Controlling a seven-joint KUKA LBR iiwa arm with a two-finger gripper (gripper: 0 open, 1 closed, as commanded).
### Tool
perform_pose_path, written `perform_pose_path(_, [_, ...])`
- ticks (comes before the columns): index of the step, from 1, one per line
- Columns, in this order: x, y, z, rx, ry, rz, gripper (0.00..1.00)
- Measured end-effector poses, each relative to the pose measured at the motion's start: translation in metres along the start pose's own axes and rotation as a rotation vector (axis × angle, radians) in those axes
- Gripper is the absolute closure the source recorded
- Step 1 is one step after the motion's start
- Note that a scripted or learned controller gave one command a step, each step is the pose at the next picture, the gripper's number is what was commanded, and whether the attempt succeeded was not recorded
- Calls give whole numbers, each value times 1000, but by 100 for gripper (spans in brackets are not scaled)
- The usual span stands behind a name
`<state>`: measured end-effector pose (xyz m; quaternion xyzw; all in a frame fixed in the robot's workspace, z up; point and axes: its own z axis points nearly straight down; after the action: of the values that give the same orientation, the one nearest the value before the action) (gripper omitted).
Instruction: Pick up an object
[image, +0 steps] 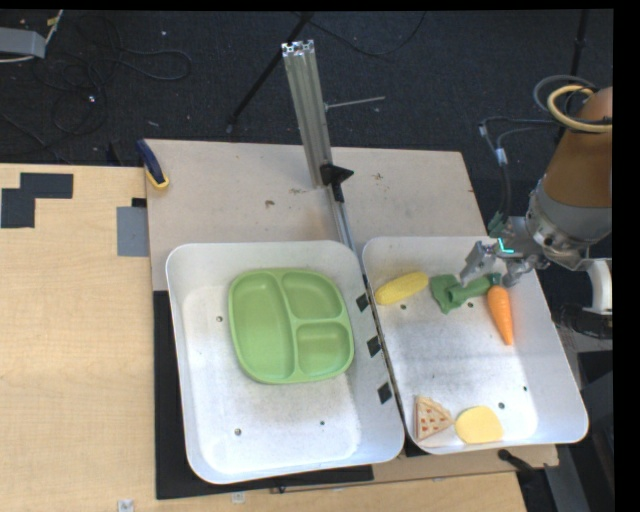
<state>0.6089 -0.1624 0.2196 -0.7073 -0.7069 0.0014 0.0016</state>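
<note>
green object (455, 294) near the right bin's (560, 400) far edge, between yellow corn (400, 289) and carrot (501, 315). gripper (484, 266) directly over it; whether it is spread or closed cannot be told. bin centre bare; pizza slice (431, 417) and yellow piece (479, 425) by near rim.

Left bin (200, 420): green divided plate (291, 326).
Right bin (560, 390): corn (400, 289), green block (457, 294), carrot (501, 315), pizza slice (430, 417), yellow piece (479, 425).
Gripper (488, 262): over the green block.
</note>
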Motion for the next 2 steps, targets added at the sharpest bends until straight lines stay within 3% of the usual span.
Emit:
perform_pose_path(1, [0,1,-2,-4,-1,0,0])
perform_pose_path(2, [-2,0,42,2,0,0,0])
